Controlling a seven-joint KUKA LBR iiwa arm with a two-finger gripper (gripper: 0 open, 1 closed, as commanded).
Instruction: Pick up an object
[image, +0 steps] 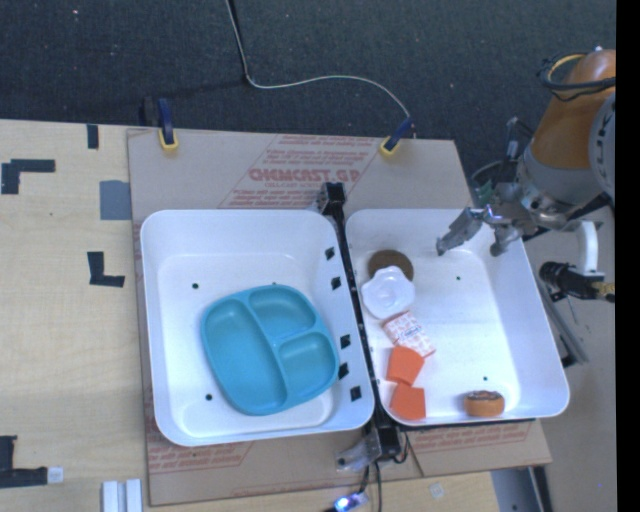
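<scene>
Jaws: we see two fingers spread apart at the tip of the gripper (468, 233), with nothing between them.
Gripper position: it sits over the far right part of the right bin (520, 320), above bare white floor and well apart from the objects.
Arm: the grey arm (565, 170) with its orange band (585, 68) reaches in from the right – we judge it is poised for a descent, not yet committed to any item.
Candidates: a brown disc (390, 265) touches a white lid-like piece (388, 294); just below lies a red-and-white packet (409, 333), then two orange blocks (405, 366) (408, 402) set close together.
Lone item: a small doughnut-like thing (484, 403) rests near the front wall, apart from the rest – we think it the easiest to close on, since no neighbour crowds it.
Cluster: these pieces hug the divider, so we judge a grasp there risks a finger striking the wall.
Left bin: the left bin (165, 300) holds a blue compartment tray (268, 347), lying flat and tilted in plan.
Progress: we judge nothing is picked up yet.
</scene>
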